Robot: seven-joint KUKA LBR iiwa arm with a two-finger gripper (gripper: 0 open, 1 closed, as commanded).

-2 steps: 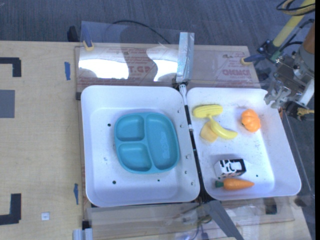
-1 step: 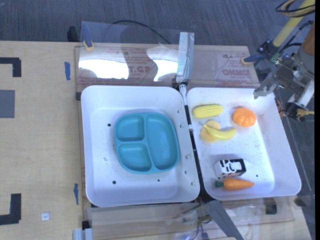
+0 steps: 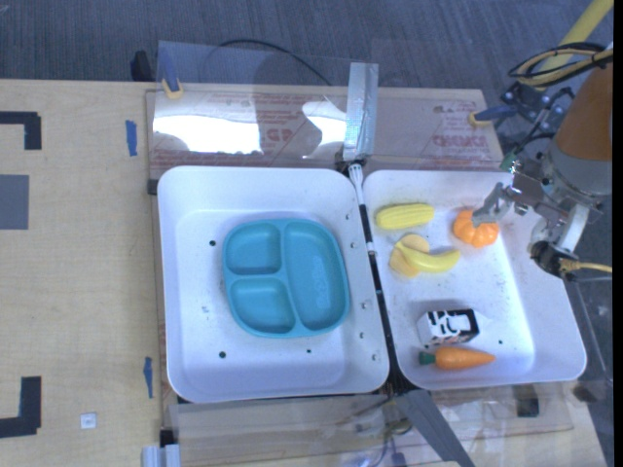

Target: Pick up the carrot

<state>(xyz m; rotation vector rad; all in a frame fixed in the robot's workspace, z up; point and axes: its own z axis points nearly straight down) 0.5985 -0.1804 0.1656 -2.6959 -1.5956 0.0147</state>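
- Camera view, right bin: the carrot lies on its side near the front edge of this bin, its green stub pointing toward the left bin and its tip toward the right.
- Just behind the carrot, nearly touching it, stands a small black-and-white toy (what it is I cannot make out).
- Further back in the same bin a yellow corn cob lies across, near the divider between the bins, and a banana curves in front of it.
- A small orange pumpkin sits to the right of the corn, toward the back of the bin.
- The gripper hangs at the back right of the right bin, close above and behind the pumpkin, well apart from the carrot; nothing of the carrot is between its fingers.
- Whether those fingers are spread or closed I cannot tell (they are small and seen at a slant).
- The arm comes in from the right, its orange band above the grey wrist.
- Left bin: a teal divided plate with three compartments rests in the middle of its floor.
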